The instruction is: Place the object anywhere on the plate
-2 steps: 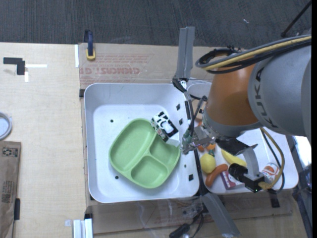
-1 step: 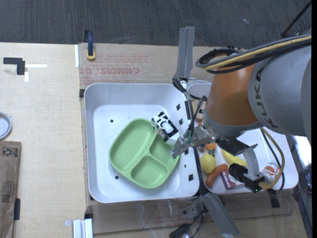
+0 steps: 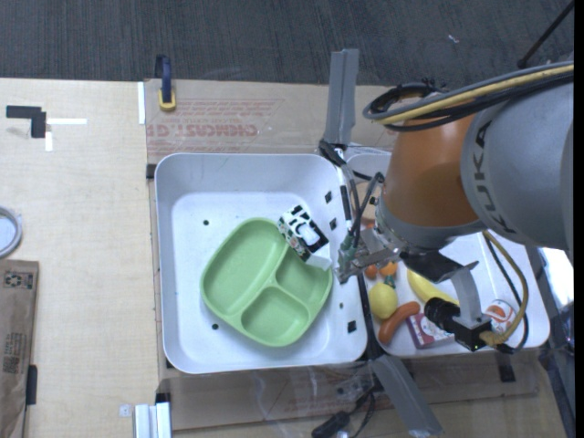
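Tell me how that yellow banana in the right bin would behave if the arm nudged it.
The banana is curved and smooth, so it would probably pivot or slide rather than roll straight. It looks like a toy, likely light. Crowded beside the lemon and sausage, it may bump them.

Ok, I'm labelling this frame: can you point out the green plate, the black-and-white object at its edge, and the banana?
green plate (image 3: 239,272): camera view, floor of its large left compartment.
black-and-white object (image 3: 303,231): camera view, its printed top face.
banana (image 3: 422,286): camera view, middle of its yellow body.
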Robot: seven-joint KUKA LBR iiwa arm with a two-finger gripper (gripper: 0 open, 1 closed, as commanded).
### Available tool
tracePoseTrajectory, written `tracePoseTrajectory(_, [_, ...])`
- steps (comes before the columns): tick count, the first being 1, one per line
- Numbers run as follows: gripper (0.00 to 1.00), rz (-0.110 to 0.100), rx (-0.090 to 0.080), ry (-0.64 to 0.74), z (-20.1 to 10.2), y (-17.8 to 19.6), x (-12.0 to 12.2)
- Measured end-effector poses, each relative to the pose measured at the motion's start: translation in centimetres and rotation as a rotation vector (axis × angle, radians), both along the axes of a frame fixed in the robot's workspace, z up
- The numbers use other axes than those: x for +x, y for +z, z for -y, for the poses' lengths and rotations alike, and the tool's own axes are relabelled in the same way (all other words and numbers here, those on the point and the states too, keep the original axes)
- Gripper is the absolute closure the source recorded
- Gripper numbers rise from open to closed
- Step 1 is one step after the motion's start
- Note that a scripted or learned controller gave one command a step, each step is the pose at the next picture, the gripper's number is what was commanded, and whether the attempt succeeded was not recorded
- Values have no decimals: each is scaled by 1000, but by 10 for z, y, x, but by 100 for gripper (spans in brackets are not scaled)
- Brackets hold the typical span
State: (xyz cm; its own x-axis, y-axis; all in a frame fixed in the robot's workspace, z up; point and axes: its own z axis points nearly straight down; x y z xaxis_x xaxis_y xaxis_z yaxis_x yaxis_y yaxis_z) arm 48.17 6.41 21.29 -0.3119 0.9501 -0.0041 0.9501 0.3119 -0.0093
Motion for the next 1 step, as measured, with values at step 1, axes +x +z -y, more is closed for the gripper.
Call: tracePoseTrajectory(1, [0, 0, 0, 0, 0, 0, 0])
